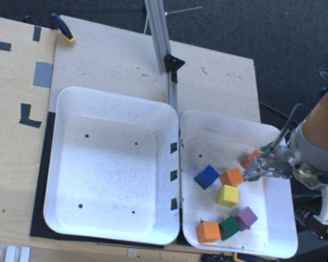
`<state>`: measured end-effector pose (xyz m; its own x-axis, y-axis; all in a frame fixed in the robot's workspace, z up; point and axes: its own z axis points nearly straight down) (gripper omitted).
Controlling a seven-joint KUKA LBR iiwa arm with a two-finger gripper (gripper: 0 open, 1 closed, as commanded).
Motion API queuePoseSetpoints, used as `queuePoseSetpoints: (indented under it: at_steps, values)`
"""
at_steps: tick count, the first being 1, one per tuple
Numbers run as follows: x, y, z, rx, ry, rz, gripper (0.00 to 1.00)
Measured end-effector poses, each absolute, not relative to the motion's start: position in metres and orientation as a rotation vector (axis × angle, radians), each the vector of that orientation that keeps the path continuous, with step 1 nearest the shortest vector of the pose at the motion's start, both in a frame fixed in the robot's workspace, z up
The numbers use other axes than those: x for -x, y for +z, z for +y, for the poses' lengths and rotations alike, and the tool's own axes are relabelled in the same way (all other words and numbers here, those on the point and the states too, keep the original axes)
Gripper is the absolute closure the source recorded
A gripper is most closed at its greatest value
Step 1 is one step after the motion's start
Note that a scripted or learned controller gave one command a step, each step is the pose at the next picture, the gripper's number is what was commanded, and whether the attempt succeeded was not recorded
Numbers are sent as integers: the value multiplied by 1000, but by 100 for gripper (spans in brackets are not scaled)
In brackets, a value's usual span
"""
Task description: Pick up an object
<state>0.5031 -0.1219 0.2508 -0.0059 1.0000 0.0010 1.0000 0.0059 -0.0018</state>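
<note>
Seven small blocks lie in the right bin (270, 240), all in its middle and near half. Counted by colour: one blue block (207, 177), one yellow block (228, 195), one purple block (247, 217), one green block (230, 227), and three orange ones. The first orange block (231, 176) sits just right of the blue one and touches the top of the yellow one. The second orange block (209, 231) lies nearest the front rim, touching the green block, which in turn touches the purple one. The third orange block (249, 158) lies farthest back (partly hidden by the arm's tip, so its full shape is hard to read).

The gripper (254, 172) is low inside the right bin, right beside that half-hidden orange block and close above the first orange block. How far the jaws stand apart cannot be told at this size and angle, nor whether they touch or grip either block.

There are two bins. The left bin (73, 111) stands side by side with the right one, their inner rims touching. Behind them, one grey metal rail (158, 23) slants down to the seam between the bins, with a black clamp (173, 64) on it. One blue and yellow tool (63, 27) lies at the bench's far left corner.
</note>
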Motion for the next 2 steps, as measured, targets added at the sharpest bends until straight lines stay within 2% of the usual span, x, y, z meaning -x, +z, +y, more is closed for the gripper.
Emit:
queuePoseSetpoints:
  at_steps: [1, 2]
  values:
    - [-506, 254, -67, 2211, -1, -2228, 100]
    - [-514, 239, -20, 2212, 3, -2226, 100]
